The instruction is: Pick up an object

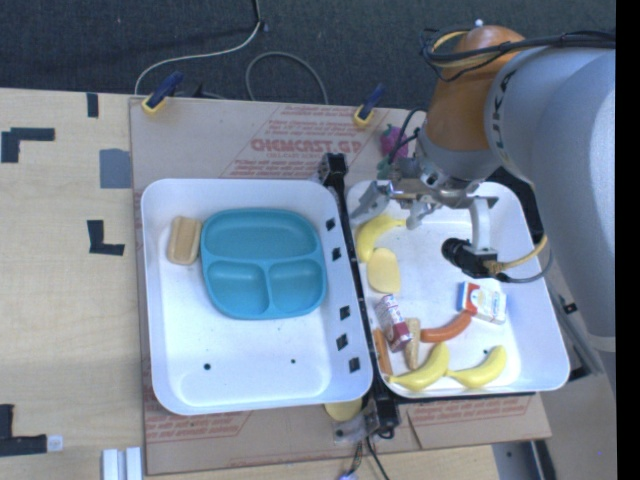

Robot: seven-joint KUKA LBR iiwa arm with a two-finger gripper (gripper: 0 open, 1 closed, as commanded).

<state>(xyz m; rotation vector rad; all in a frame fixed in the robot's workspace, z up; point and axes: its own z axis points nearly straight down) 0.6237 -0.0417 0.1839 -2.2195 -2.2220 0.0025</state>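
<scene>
Gripper (pixel 412 206) low over the far end of the right bin (pixel 530 268), arm coming in from the right. I can make out metal finger parts beneath the wrist but can't tell how far apart they stand, nor see anything caught between them. I'd call it empty-handed for now, as a judgement.

Just under and toward me from the tips: a yellow banana (pixel 375 233), curved, near the bin's left wall. Just beyond it, nearer me, a pale yellow round piece (pixel 384 269). Farther toward me along that wall, a small bottle (pixel 392 318) and an orange sausage-like piece (pixel 445 329). To the right of those, a small white carton (pixel 483 302). At the near edge, two more bananas (pixel 455 368).

Well off to the left of the hand, the other bin holds a blue divided tray (pixel 265 264) and a tan piece (pixel 184 239).

Step in hand, as I read it: approach, settling over the top banana. Next move calls for a straight descent, fingers straddling the banana's width, clear of the bin wall, then closing.
</scene>
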